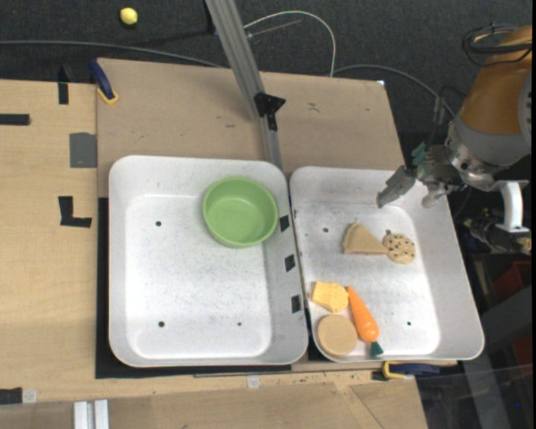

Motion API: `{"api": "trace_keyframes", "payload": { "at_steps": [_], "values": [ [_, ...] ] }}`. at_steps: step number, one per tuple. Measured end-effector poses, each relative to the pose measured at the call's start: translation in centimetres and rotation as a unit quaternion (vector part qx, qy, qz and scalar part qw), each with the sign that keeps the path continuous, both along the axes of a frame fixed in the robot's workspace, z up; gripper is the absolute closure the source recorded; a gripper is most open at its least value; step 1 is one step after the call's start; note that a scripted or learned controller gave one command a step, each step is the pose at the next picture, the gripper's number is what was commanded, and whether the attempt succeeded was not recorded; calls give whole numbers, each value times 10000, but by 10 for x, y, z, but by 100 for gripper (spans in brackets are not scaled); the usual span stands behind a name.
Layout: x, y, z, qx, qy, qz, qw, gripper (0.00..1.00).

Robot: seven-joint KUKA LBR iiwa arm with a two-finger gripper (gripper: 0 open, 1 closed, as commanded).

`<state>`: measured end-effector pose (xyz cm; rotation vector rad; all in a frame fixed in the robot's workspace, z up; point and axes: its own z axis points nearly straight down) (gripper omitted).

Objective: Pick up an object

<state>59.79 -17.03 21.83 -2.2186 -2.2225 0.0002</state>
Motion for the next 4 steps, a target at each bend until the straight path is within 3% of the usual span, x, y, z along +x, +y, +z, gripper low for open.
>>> {"api": "trace_keyframes", "payload": {
  "at_steps": [1, 2, 3, 4],
  "values": [
    [0, 0, 0, 0, 0, 0, 10000, 0],
    [-11, 2, -57, -2, 31, -2, 10000, 0],
    [-7, 4, -119, -9, -7, -1, 10000, 0],
    [-2, 4, -123, -28, -71, 4, 10000, 0]
  ]
}}
